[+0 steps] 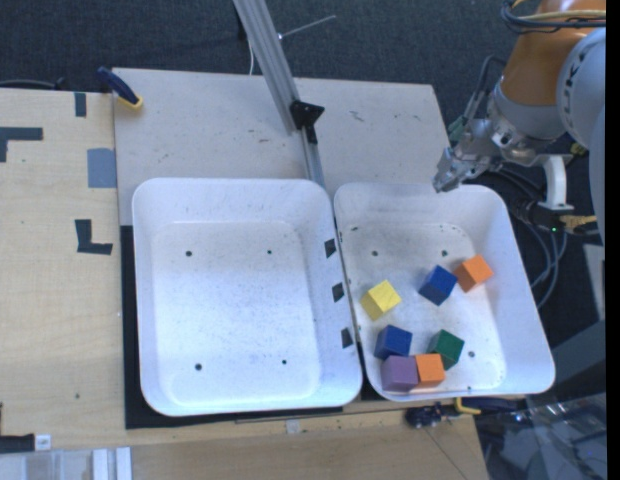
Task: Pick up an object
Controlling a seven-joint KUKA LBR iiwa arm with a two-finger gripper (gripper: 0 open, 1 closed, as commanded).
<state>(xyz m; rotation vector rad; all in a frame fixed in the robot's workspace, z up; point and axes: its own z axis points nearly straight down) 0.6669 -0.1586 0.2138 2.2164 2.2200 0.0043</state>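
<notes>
Hovering over the right bin's (510, 230) far edge, fingers' state indiscernible, the gripper (450, 178) should pinch the light, rigid yellow cube (382, 297) across flat sides.

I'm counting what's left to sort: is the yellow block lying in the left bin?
No, the yellow block lies in the right bin, near its left wall, along with the other coloured blocks.
</notes>
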